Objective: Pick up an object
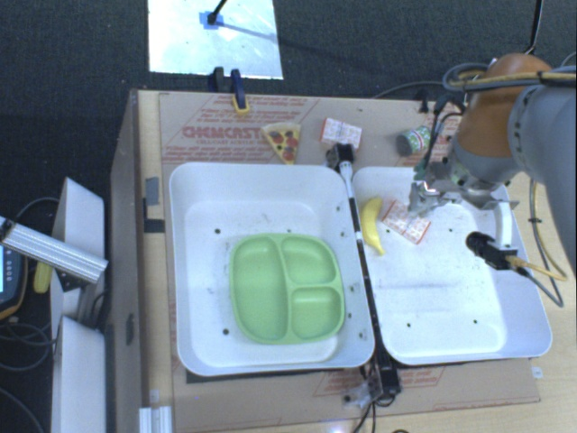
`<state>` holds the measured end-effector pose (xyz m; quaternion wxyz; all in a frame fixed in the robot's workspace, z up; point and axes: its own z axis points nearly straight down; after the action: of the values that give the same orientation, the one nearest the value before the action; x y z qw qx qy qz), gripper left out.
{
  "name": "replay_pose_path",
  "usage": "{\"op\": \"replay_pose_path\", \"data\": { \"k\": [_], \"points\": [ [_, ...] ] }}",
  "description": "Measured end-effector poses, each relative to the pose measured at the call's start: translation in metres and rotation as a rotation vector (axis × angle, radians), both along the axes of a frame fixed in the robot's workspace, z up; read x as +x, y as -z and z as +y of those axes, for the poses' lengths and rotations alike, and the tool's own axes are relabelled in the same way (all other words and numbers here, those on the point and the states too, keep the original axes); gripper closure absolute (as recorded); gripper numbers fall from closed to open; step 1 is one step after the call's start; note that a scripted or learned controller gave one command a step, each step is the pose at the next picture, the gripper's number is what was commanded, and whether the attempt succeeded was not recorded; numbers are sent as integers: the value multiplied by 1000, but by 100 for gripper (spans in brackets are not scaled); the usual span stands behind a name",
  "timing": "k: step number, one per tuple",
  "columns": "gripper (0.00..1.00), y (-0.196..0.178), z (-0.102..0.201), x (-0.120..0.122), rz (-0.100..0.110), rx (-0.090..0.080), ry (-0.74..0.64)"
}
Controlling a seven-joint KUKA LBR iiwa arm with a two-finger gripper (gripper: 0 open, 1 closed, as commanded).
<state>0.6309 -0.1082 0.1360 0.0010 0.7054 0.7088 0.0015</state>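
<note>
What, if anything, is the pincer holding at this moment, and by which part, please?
It cannot be told. The pincer is at the top edge of the red-and-white packet in the right bin; whether it grips it is unclear.

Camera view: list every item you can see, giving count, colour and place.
bins: two, white, side by side on the cardboard
divided plate: one, green, in the view's left bin
banana: one, yellow, in the view's right bin, by its left wall
flat packet: one, red and white, right bin, beside the banana
pizza slice: one, yellow and red, on the cardboard behind the left bin
second packet: one, white and red, on the cardboard behind the bins
small can: one, greenish, behind the right bin
cardboard: one sheet, brown, under the bins
arm: one, grey with orange band, from the right
gripper: one, grey, over the flat packet
</note>
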Motion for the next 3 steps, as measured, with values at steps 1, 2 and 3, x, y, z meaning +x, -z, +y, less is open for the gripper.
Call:
{"op": "replay_pose_path", "data": {
  "k": [1,2,3],
  "points": [
    [100,32,-57,-52,4,-2,4],
    [100,52,-19,-108,3,0,4],
    [100,-39,-2,-117,0,-1,2]
  ]
}}
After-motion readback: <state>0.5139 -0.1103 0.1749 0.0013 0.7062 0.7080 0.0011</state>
